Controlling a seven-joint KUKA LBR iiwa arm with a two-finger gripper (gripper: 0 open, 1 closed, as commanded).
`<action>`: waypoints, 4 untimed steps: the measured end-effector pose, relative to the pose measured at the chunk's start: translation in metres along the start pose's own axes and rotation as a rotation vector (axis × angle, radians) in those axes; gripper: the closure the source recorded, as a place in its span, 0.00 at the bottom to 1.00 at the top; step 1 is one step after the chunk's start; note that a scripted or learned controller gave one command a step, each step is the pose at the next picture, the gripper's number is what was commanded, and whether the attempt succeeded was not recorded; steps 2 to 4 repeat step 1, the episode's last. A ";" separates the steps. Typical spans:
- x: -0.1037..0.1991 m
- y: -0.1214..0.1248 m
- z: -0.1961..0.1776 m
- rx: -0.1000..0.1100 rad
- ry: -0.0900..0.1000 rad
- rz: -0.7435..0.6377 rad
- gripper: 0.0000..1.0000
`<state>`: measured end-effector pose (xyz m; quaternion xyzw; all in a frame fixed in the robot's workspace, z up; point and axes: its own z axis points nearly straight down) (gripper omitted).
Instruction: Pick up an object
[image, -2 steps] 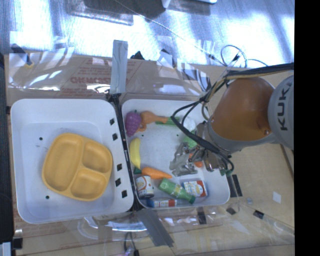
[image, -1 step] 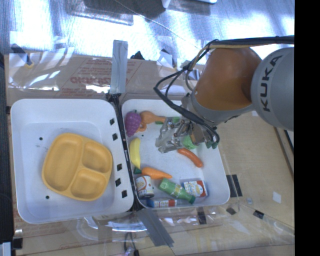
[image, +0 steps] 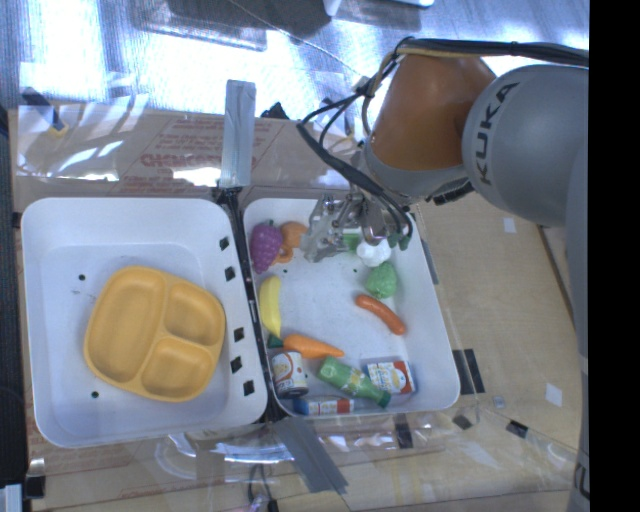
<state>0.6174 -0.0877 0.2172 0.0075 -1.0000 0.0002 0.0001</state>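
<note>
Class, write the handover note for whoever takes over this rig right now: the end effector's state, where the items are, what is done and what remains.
End effector: low over the far end of the right white bin, among the toys there; nothing is visibly held between its fingers.
Right bin: purple grape bunch and small orange fruit beside the end effector; white and green vegetable; yellow banana; orange sausage; orange carrot; small tin can; green bottle.
Left white bin: yellow divided plastic tray.
Done: arm reached into the right bin.
Left: grasp one item and lift it.
</note>
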 end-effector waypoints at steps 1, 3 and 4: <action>-0.028 -0.054 -0.045 0.002 -0.005 -0.210 1.00; -0.028 -0.054 -0.045 0.002 -0.005 -0.210 1.00; -0.028 -0.054 -0.045 0.002 -0.005 -0.210 1.00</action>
